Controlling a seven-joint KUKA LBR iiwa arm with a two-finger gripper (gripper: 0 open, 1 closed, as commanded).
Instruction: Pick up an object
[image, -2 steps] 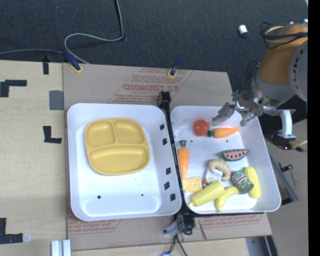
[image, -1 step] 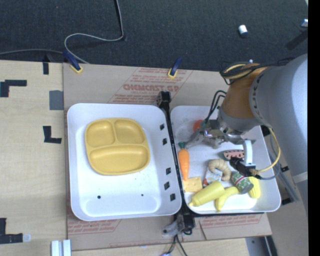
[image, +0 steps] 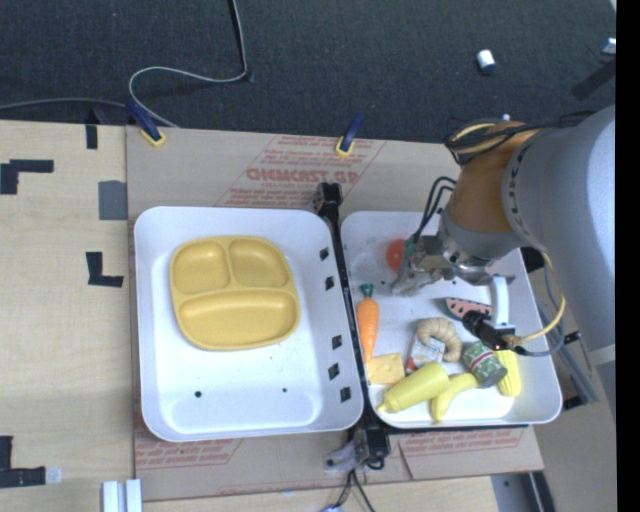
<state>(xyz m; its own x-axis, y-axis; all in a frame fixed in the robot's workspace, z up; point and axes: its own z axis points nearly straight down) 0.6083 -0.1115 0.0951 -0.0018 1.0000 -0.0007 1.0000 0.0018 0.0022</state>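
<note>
The hand hangs low in the right bin, near its far left corner. I cannot tell what it holds. The red tomato sits just beside it, toward the far edge; the carrot lies nearer.

We see two white bins: the left bin at nine o'clock carries a pale yellow divided plate, the right bin at three o'clock an orange carrot with a green top, a red tomato, a tan croissant and yellow pieces. Brown cardboard with red lettering lies beneath, dark carpet at twelve o'clock.
</note>
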